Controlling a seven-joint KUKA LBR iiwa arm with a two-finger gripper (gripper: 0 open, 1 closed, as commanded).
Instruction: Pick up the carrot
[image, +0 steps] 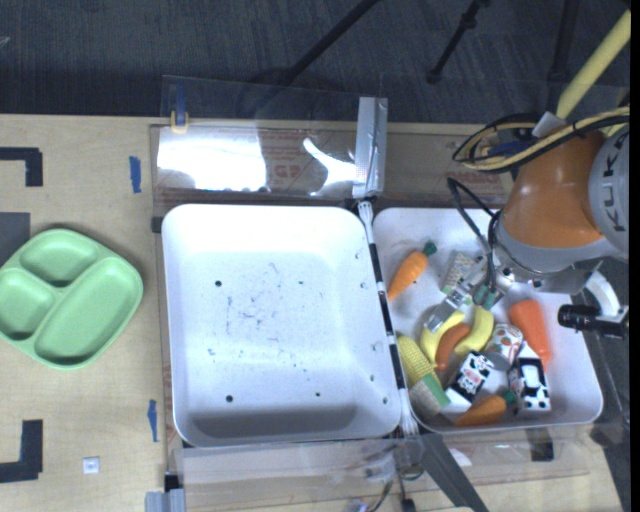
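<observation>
The arm (560, 200) reaches down over the right bin (590, 400); its gripper (470, 292) hangs just right of the carrot (407, 273), grasp state unclear.

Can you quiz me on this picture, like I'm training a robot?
1. True or false: the carrot with a green top lies in the right bin.
2. What colour is the divided plate on the bench?
3. Which lies near the right bin's front edge? A) corn cob B) spoon C) cup

Key: 1 true; 2 green; 3 A
</observation>
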